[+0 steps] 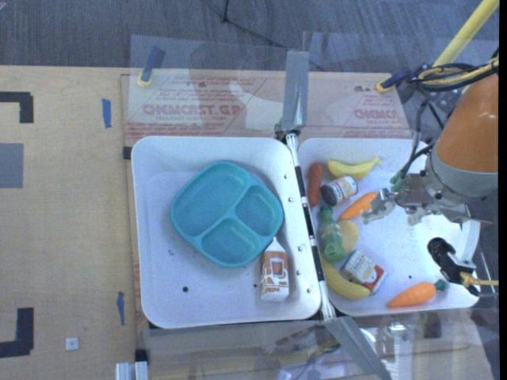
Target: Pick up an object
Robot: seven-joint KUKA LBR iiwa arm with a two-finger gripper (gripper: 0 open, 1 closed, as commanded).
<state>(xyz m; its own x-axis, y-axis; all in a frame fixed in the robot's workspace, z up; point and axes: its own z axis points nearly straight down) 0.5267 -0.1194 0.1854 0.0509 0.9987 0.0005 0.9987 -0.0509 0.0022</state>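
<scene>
My gripper hangs over the middle of the right bin, just right of a small orange carrot. Nothing shows as held in it. Around it lie a yellow banana, a small labelled jar, a red sausage, a green bottle, a second banana, a red and white packet and a larger carrot at the front right.
The left bin holds a teal divided plate and a small white and orange carton against the divider. The grey arm with its orange band overhangs the right bin's right side.
</scene>
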